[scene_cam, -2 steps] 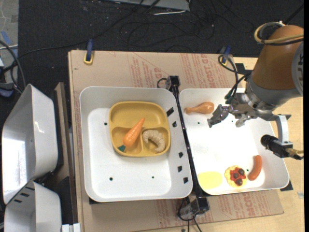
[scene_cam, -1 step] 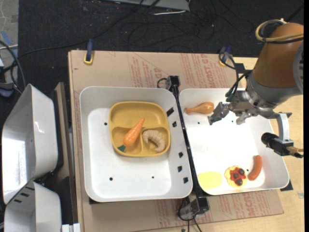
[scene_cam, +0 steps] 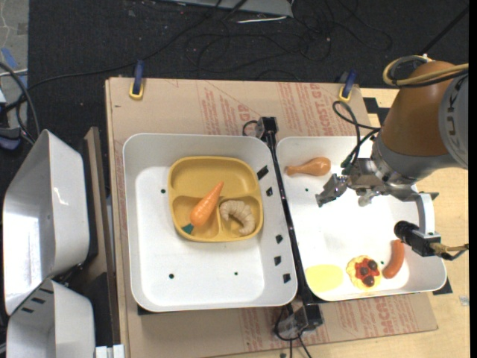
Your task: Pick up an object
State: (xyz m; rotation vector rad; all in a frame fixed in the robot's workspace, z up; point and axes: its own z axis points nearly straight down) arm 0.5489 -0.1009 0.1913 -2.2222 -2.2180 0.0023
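Observation:
My gripper [scene_cam: 347, 195] hangs over the upper middle of the right bin [scene_cam: 428, 283], open, with nothing between its fingers. A toy chicken drumstick [scene_cam: 309, 168] lies just up and left of it, apart from the fingers. Along the bin's front edge lie a flat yellow disc [scene_cam: 325, 277], a small pizza-like piece with red and dark toppings [scene_cam: 365, 270] and an orange-red sausage [scene_cam: 393, 259]. The left bin [scene_cam: 149, 274] holds a yellow divided plate [scene_cam: 250, 171] with an orange carrot [scene_cam: 206, 203] and a pale shrimp-like piece [scene_cam: 238, 215] in its compartments.
The arm's grey and orange body [scene_cam: 425, 125] covers the right bin's upper right corner. A black divider with clips [scene_cam: 279, 200] runs between the bins. White containers [scene_cam: 45, 200] stand off the bench at the left. Cables lie on the dark floor behind.

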